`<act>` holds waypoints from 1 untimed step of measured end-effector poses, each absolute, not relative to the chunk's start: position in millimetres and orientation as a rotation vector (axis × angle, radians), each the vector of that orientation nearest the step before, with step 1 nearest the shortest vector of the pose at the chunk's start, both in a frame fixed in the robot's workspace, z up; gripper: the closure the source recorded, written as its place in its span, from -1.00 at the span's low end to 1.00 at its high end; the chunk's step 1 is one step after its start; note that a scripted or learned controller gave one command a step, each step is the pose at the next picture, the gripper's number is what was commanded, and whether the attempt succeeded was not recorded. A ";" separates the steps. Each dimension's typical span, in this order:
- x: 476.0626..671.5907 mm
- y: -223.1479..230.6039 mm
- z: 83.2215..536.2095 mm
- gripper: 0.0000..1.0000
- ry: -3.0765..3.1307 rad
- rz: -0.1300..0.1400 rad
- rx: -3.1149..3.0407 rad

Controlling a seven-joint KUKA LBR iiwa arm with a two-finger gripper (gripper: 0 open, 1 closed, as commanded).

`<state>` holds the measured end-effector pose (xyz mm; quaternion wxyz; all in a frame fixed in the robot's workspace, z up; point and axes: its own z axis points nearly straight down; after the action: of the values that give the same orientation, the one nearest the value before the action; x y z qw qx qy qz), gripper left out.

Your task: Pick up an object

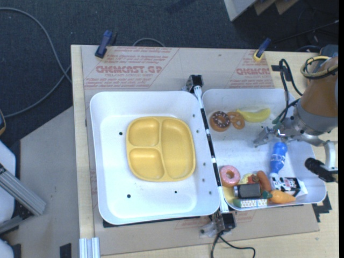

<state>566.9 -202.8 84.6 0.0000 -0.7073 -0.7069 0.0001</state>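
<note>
On the tabletop (161, 58), seen from above at a slant: two shallow white bins side by side.

Left bin (107, 160): one yellow divided plate (161, 148), three compartments, lying flat near the middle.

Right bin (236, 98), contents counted:
- one chocolate-frosted donut (220, 121) near the far left corner
- one small orange ring (236, 120) touching the donut's right side
- one yellow banana (255, 114) just right of that ring, along the far wall
- one pink-frosted donut (230, 174) at the near left
- one blue bottle (277, 157) mid-bin, lying roughly lengthwise toward the near wall
- one dark box (250, 190) at the near wall, with a white keyed strip (252, 202) just in front of it
- one red sausage-shaped piece (264, 180) beside the box
- one orange carrot (280, 198) at the near wall
- one black-and-white carton (288, 185) in the near right corner

Arm (321, 104) comes in from the right over the right bin. Gripper (270, 136) sits just above the blue bottle's top end, near it; nothing visible between the fingers. Cannot tell if the fingers are spread or closed: metal parts blur together at this angle.
</note>
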 end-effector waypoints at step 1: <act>532.8 -201.3 84.4 -1.00 -2.220 0.001 -2.221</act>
<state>532.8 -201.3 84.4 0.0008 -0.7073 -0.7069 0.0002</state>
